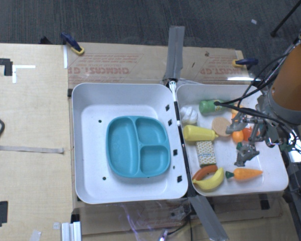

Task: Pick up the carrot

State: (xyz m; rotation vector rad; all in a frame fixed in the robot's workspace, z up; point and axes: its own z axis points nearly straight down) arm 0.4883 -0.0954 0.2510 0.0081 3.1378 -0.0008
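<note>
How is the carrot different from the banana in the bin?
The carrot is orange with a green end, while the banana is yellow. The carrot is straight and tapers to a point; the banana is curved. The carrot lies nearer the hand, the banana nearer the wall between the bins. Both lie flat along the front of the right bin.

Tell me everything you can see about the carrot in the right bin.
The carrot is a small orange toy, plastic by its look, with a green stub at its left end and its tip pointing right. It lies flat near the right bin's front wall, right of the banana. The hand hangs just above it.
</note>
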